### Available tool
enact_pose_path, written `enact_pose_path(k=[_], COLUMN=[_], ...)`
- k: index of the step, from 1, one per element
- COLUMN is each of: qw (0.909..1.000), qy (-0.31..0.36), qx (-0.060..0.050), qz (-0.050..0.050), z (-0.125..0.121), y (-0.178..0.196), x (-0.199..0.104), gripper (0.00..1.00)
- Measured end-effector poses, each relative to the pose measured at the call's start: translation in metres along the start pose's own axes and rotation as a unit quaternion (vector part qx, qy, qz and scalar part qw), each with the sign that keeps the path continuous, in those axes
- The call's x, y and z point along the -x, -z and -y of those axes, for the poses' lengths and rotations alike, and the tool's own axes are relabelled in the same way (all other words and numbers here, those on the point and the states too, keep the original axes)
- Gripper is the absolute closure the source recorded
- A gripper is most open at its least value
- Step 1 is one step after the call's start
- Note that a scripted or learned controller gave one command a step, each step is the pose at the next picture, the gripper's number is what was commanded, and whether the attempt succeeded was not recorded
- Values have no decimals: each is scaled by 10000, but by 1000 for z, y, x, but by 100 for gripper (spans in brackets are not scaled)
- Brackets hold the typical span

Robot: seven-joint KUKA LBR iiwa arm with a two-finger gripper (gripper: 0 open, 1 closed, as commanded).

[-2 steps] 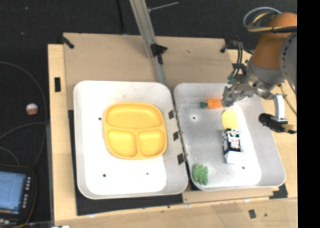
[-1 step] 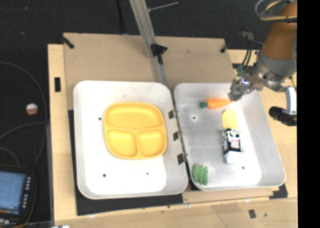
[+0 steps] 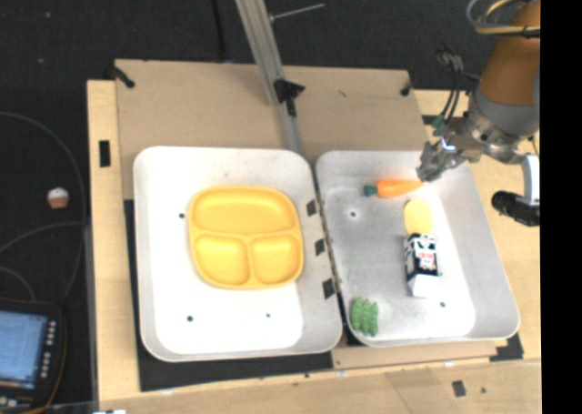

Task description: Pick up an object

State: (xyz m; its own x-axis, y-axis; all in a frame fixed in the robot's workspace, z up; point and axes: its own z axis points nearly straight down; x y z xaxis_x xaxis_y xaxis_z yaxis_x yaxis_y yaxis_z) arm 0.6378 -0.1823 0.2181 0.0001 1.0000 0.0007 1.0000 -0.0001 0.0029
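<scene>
The right bin (image 3: 473, 307) holds an orange carrot (image 3: 393, 188) near its far edge. Below the carrot lie a yellow object (image 3: 418, 217), a small black-and-white carton (image 3: 422, 265), and a green broccoli piece (image 3: 365, 314) in the near left corner. My gripper (image 3: 435, 165) hangs over the bin's far right part, just right of and above the carrot's tip. Nothing can be seen held in it.
A yellow three-compartment plate (image 3: 245, 236) lies in the left bin (image 3: 164, 312). A metal pole (image 3: 259, 35) slants up from between the bins at the back. The bench's cardboard surface (image 3: 346, 112) lies behind the bins.
</scene>
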Motion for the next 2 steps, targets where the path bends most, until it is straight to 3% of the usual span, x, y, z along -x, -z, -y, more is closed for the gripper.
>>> enact_pose_path(k=[2], qw=[10000], qy=[37], qx=[-7], qz=[-8], z=[3], y=[25], x=[-100], gripper=[100])
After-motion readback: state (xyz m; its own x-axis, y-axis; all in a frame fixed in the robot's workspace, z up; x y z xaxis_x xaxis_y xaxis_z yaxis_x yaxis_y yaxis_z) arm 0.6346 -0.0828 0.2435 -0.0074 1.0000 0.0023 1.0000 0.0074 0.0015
